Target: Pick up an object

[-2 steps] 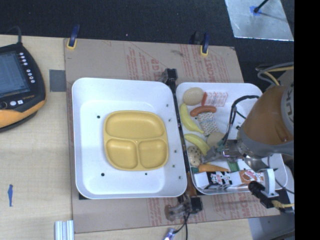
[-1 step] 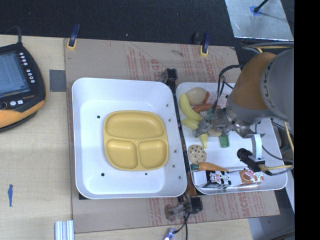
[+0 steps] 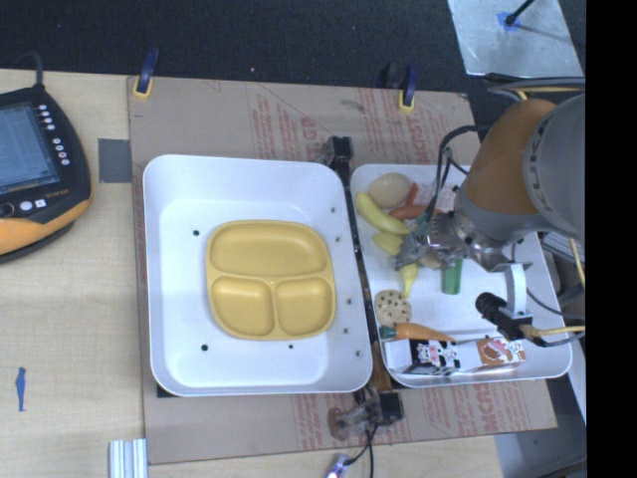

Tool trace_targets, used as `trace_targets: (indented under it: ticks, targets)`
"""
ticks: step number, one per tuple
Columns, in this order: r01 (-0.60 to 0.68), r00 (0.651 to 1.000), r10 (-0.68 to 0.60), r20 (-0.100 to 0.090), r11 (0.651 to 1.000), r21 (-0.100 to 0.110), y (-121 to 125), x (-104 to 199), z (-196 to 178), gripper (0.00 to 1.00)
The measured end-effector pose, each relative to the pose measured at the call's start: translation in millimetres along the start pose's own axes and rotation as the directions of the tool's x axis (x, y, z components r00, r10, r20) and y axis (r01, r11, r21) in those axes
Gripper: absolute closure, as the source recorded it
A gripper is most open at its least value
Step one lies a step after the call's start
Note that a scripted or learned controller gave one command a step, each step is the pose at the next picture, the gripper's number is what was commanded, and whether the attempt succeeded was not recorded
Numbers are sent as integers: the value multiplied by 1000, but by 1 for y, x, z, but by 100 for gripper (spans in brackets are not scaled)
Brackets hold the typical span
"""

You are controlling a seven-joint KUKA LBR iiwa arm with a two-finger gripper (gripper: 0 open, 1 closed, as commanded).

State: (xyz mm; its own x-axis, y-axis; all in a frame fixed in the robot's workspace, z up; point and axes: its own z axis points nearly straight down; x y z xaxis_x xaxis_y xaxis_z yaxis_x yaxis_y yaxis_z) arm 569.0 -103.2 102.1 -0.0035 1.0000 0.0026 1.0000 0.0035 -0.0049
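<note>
Over the right bin [image 3: 557,361] you see the tool [image 3: 418,250] low among the objects; you cannot tell its state. Beside it lie a yellow banana [image 3: 381,213], a beige potato [image 3: 390,187] and a green cylinder [image 3: 451,275]. Nearer the front rim you find a cookie [image 3: 392,307], a carrot [image 3: 426,332] and a small carton [image 3: 431,356]. On the bench [image 3: 70,337], the left bin [image 3: 169,267] holds a yellow divided plate [image 3: 271,277].
</note>
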Motion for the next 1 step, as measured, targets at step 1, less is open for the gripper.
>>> trace_targets:
  ticks: [1]
  targets:
    - [1,1000,-1,1,1000,-3,14,73,-90,100]
